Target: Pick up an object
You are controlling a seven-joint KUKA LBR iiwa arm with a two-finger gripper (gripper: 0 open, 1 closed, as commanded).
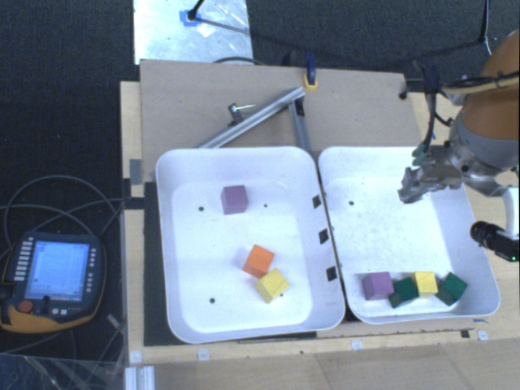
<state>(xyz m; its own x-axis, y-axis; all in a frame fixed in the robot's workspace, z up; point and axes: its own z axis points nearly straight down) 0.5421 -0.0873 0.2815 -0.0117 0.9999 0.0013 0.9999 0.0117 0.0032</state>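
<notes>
A: Where is the claw (411, 187) right now?

B: Over the right shallow white plastic bin (357, 218), near its upper right part, at the end of the grey arm with the orange band (496, 96). Whether it is wide or narrow I cannot tell from this angle, and nothing shows in it.

A: And the things it could pick?

B: In that same bin, four small blocks sit in a row along the near wall: a purple cube (377, 284), a dark green block (402, 292) touching it, a yellow cube (426, 282) just beside that, and a second dark green block (451, 287) at the right end. They lie well apart from the claw.

A: The other bin?

B: The left shallow white plastic bin (175, 242) holds a purple cube (234, 199) near its far side, and closer to the front an orange cube (258, 260) touching a yellow cube (273, 284).

A: Anything else on the desk (357, 104)?

B: A grey metal bar (252, 119) lies at a slant behind the bins. On the dark floor to the left rests a handheld control pendant with a lit screen (53, 279).
</notes>
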